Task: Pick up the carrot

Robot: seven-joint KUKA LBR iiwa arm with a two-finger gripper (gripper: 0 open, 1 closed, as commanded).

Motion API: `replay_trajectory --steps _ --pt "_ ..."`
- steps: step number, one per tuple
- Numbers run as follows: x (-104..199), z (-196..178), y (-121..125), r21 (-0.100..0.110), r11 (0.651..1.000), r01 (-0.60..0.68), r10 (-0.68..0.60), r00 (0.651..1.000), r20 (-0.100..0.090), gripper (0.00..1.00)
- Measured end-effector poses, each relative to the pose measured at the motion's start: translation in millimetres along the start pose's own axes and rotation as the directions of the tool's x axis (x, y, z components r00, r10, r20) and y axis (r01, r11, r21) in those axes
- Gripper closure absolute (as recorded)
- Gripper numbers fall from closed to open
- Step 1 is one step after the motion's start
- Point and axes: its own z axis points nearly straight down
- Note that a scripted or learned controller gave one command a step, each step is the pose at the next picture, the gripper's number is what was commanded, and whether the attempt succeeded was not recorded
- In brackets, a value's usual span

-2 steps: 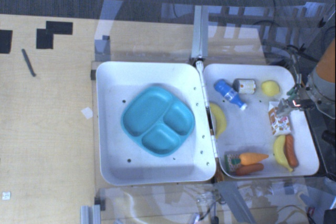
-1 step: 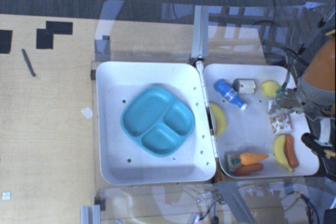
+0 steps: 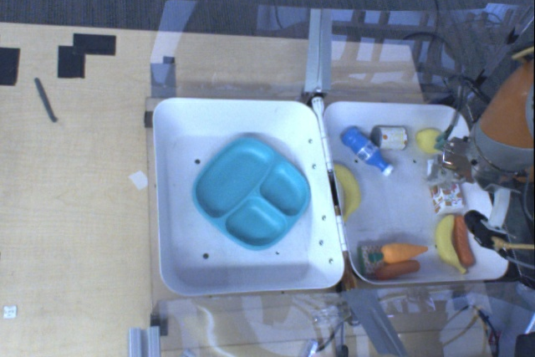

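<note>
There are two white bins on the table [image 3: 75, 213]. The left bin [image 3: 175, 255] has one blue plate [image 3: 251, 192] in it. The plate has three parts.

The right bin [image 3: 401, 180] has many small things. There is one carrot [image 3: 404, 252]. It is orange with a green end, and it lies flat near the near edge of the right bin. One reddish sausage [image 3: 395, 268] lies just beside it, on the near side, and the two look like they touch. One blue bottle [image 3: 364, 149] lies near the far side of the bin. One small grey can [image 3: 389, 136] lies just to the right of the bottle. One lemon [image 3: 428, 140] is to the right of the can. One yellow thing [image 3: 349, 190] lies by the left wall. One banana [image 3: 449, 241] is at the right, with one more red sausage [image 3: 464, 242] right next to it. One small packet [image 3: 447, 196] lies between the lemon and the banana.

The arm [image 3: 508, 125] comes in from the right. The gripper [image 3: 450, 161] is over the right side of the right bin, close to the lemon and the packet. I cannot tell if it is open or closed. The carrot is well apart from the gripper, nearer to us and to the left of it. Nothing can be seen in the gripper.
</note>
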Motion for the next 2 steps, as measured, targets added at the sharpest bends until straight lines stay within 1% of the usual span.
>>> replay_trajectory --steps 1,2 --pt "19 0 1 -0.006 0.955 -0.298 0.298 0.955 0.003 1.0" --pt "37 19 -31 0.031 0.85 -0.525 0.525 0.851 0.016 1.0"
